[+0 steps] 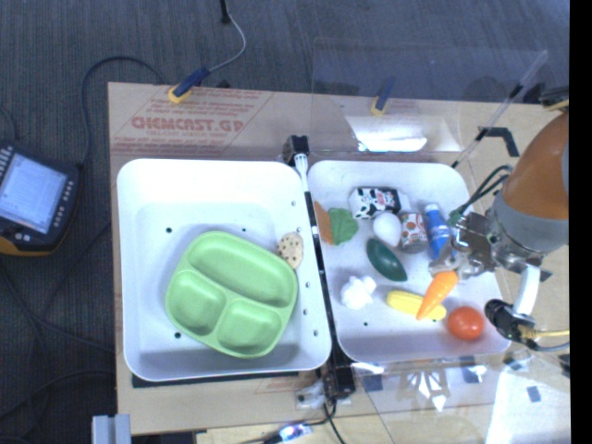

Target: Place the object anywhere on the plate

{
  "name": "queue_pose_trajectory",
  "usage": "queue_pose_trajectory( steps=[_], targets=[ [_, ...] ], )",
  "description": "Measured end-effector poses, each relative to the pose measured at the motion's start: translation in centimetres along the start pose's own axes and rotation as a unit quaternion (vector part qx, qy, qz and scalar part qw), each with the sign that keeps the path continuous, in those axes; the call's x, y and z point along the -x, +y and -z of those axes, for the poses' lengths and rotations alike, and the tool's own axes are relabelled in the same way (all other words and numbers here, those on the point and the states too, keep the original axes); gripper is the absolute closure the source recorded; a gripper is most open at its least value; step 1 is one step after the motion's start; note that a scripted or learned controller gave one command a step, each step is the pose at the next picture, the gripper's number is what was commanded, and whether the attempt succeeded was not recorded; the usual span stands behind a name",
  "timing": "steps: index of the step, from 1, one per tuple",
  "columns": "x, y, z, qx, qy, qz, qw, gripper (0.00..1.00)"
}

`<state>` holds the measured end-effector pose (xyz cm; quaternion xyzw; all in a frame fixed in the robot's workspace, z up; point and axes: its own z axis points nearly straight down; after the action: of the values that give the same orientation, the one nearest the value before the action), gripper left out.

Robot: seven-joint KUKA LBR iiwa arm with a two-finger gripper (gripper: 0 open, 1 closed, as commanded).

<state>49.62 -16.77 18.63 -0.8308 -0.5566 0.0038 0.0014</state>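
Note:
A green plate (pixel 231 292) with three compartments lies in the left bin (pixel 148 202). A small round cookie (pixel 290 246) rests just off the plate's upper right rim. The right bin (pixel 370 345) holds several toy foods: an orange carrot (pixel 437 294), a red tomato (pixel 465 323), a yellow piece (pixel 404 300), a dark green oval (pixel 387 259) and a blue bottle (pixel 437 232). My gripper (pixel 469 248) hangs over the right bin's right side, just above the carrot's thick end and right of the blue bottle. I see nothing clearly held.
More items sit at the back of the right bin: a black-and-white carton (pixel 375 200), a white egg (pixel 386 228), a leafy green piece (pixel 340 227), a small can (pixel 413 229). A white lump (pixel 358 291) lies near the divider. A handheld console (pixel 32 197) lies off the bench, left.

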Motion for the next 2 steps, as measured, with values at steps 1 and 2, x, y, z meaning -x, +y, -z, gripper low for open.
queue_pose_trajectory(
  steps=[1,2],
  targets=[
    [-6.2,-0.6,7.0,0.001,0.001,-0.124,0.9923,1.0],
    [-12.9,0.2,2.9,-0.002,-0.001,-0.23,0.9733,1.0]
  ],
)
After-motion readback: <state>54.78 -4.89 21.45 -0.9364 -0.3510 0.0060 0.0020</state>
